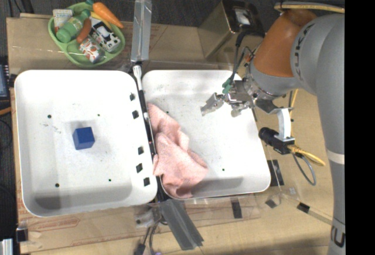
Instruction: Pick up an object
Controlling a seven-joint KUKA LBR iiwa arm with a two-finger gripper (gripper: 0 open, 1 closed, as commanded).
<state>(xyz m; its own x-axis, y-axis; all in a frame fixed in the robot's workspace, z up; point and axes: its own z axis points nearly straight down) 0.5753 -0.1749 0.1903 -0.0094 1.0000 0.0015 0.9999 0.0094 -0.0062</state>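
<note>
While the gripper [212, 104] is hovering over the right bin [234, 148] at the frame's centre right, fingers spread and grasping nothing, one pink cloth [174, 153] is lying against that bin's left wall. One blue cube [84, 138] is sitting in the left bin [35, 131]. One green bowl [69, 51] at upper left is holding assorted toy food.

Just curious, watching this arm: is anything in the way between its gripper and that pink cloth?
Nothing visible. The gripper is above the right bin, and only bare white floor separates it from the pink cloth along the bin's left wall.
</note>
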